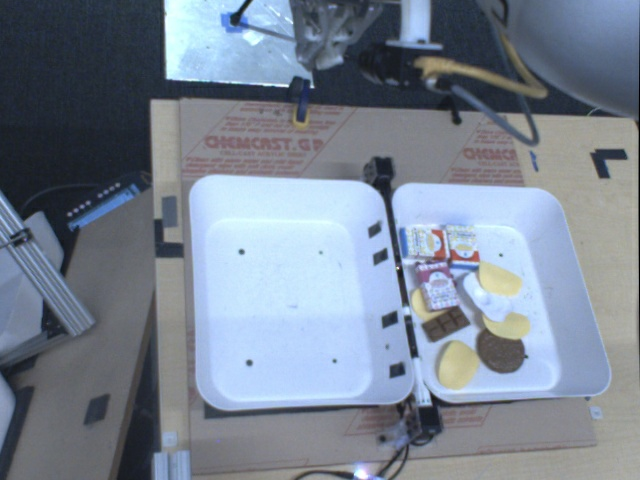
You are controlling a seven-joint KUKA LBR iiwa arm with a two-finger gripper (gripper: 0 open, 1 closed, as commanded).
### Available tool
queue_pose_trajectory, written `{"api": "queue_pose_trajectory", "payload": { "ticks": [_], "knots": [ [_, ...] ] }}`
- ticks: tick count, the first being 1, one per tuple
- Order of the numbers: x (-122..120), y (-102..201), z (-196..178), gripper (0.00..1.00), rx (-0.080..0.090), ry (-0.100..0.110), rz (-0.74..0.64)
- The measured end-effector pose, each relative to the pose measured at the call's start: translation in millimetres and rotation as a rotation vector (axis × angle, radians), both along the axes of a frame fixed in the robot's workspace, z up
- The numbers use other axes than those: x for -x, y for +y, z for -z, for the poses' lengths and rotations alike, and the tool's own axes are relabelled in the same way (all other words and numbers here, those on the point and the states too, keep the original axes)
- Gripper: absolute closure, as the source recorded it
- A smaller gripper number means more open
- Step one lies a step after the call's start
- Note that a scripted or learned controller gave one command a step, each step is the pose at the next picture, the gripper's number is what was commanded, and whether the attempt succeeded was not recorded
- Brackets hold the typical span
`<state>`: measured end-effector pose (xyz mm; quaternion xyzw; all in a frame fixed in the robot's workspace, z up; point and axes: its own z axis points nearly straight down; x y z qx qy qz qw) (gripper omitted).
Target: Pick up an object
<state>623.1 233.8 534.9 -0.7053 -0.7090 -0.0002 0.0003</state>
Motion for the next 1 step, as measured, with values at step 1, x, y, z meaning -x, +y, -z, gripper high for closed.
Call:
{"api": "queue_pose_trajectory", "payload": {
  "ticks": [1],
  "knots": [
    [27.9,0.1,0.0,1.00,0.000,0.000,-0.001]
  ]
}}
